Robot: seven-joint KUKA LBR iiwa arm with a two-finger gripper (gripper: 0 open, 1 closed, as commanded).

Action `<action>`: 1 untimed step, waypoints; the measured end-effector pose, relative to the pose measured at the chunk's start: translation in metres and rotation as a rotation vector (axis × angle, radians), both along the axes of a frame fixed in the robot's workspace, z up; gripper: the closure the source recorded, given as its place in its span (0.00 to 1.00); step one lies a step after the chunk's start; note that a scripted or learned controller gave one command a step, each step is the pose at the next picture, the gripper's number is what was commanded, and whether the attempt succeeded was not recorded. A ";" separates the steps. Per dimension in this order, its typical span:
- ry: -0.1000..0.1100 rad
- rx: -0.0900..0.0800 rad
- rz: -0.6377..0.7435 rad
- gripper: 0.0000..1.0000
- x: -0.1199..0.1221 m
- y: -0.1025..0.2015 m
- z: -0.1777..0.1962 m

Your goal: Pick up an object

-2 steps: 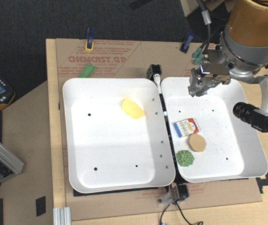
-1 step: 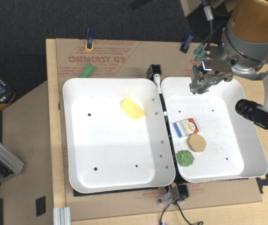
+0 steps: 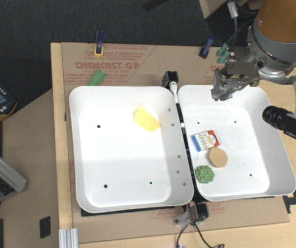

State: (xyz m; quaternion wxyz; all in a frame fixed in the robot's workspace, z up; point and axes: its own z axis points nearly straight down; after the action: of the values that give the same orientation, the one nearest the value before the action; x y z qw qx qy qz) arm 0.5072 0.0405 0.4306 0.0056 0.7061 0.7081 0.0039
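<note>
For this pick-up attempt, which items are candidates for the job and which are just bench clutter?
Candidates: yellow object in the left bin; small printed packet, tan disc and green ball in the right bin.

Clutter: green clip, blue clamp, cardboard sheet.

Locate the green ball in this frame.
The green ball lies in the right bin, near its front-left corner, just below the tan disc.

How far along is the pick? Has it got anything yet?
Nothing looks picked. The gripper sits over the right bin's far edge, nothing visible between its fingers. The small packet, tan disc and green ball lie in that bin, the yellow object in the left bin. The whole grasp remains.
</note>
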 end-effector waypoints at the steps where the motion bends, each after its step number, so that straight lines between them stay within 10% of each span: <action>1: -0.003 0.000 0.000 1.00 0.001 0.000 0.010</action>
State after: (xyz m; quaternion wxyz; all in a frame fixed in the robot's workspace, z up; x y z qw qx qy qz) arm 0.5079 0.0408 0.4410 0.0067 0.7059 0.7082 0.0048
